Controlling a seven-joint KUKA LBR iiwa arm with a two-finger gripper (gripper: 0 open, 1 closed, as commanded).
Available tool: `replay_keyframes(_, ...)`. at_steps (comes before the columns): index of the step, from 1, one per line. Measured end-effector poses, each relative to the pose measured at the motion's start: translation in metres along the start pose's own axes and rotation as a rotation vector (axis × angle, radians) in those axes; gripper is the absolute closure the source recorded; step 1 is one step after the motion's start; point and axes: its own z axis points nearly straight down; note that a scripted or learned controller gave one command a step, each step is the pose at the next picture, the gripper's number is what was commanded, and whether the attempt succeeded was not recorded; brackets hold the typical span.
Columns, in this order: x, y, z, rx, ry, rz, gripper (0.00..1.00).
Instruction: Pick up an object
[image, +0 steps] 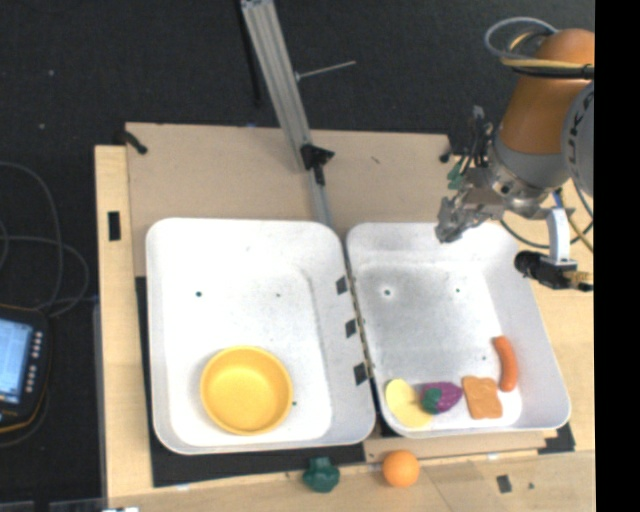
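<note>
The arm enters from the right, its orange band and grey wrist partly cut off at the frame's edge, and the gripper (452, 226) hangs above the far right corner of the right bin (430, 290). Its tip is small, dark and seen at a slant, so whether it is wide or narrow cannot be told; nothing can be made out between its tips. The things to pick lie well apart from it, along the near wall of the right bin. An orange sausage-shaped piece (506, 362) lies by the right wall, lengthwise toward the near corner. Beside it to the left is a flat tan-orange slab (483, 397), perhaps toy bread, though its detail is too blurred to be sure. Next comes a purple piece with a green end (438, 397), its exact kind hard to tell, touching or overlapping a pale yellow disc (402, 401) whose right side it hides. The left bin (240, 270) holds a yellow bowl (246, 389) near its front. Outside the bins, on the bench's near edge, sit an orange ball (400, 468) and a small dark green object (321, 475) too small to identify. A grey metal rail (290, 100) slants down from the top of the frame to the gap between the bins. At the left edge a handheld screen device (18, 368) is cut off.
</note>
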Motion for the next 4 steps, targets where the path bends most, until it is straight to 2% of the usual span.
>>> replay_keyframes(1,0.048,-0.007,-0.010,0.002,0.001,0.001,1.00)
replay_keyframes(3,0.137,-0.035,0.007,0.002,0.000,0.001,1.00)
replay_keyframes(4,0.190,-0.053,-0.003,0.003,0.003,-0.005,1.00)
